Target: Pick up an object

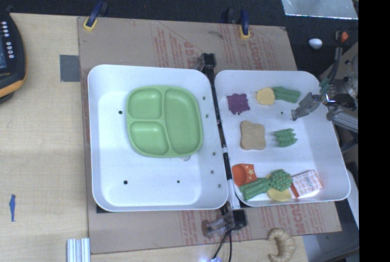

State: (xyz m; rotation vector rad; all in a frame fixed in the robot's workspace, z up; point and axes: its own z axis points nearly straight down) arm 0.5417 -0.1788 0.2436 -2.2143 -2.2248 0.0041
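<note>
The right bin (326, 133) holds several toy foods. A purple grape bunch (237, 103), a yellow piece (265, 96) and a long green vegetable (286, 94) lie along its far side. A slice of bread (252, 135) and a small green piece (284, 137) sit in the middle. At the near side are a red pepper (242, 173), broccoli (279, 180) and a red-and-white packet (306, 183). My gripper (303, 108) reaches in from the right, low over the bin's right part, just right of the long green vegetable and above the small green piece. Nothing shows in its grasp.
The left bin (109, 181) carries a green divided plate (164, 120). Clamps (244, 28) pin the cardboard at the far edge. A black-and-orange pendant (9, 53) lies at the far left. A curled tan object (282, 244) rests in front of the right bin.
</note>
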